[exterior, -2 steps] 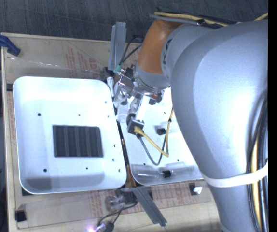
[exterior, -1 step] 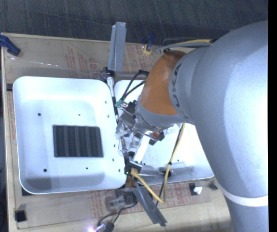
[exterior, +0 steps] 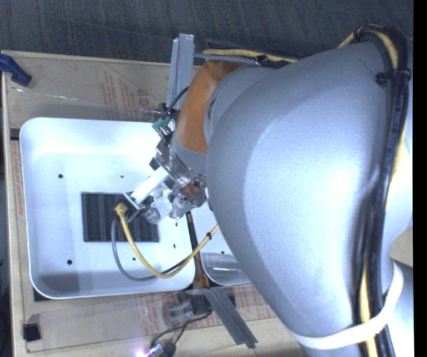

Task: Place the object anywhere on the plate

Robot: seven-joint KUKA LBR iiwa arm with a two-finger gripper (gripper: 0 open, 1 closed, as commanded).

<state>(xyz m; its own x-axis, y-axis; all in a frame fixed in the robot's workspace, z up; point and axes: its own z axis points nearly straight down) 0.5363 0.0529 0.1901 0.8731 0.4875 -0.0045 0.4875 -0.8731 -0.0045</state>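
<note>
In the camera view, most of the right half is taken up by the grey arm (exterior: 303, 184), whose bulky housing spreads from about one o'clock down to five o'clock. An orange band (exterior: 195, 114) is seen at the upper edge of the wrist, just left of the grey housing, toward eleven o'clock of the frame's centre. Below the band, the wrist narrows to the gripper (exterior: 154, 203), which is held low over the left white bin (exterior: 42, 147), close to that bin's right-hand side. Whether the gripper is open or closed cannot be told, since the tool end is seen only as a cluster of pale and metallic parts, and nothing can be made out as being grasped. A dark rectangular plate (exterior: 98, 218) is seen lying flat on the floor of the left bin, at about seven o'clock from the frame's centre; its right portion is reached by the gripper's tip. A yellow cable (exterior: 143, 259) is looped from the tool down across the plate's right edge and back up toward the arm, alongside a grey cable. The object to be placed cannot be identified. A small part of the right white bin (exterior: 225, 270) is exposed beneath the arm, at about six o'clock. Both bins are borne by a wooden bench (exterior: 87, 80).
</note>
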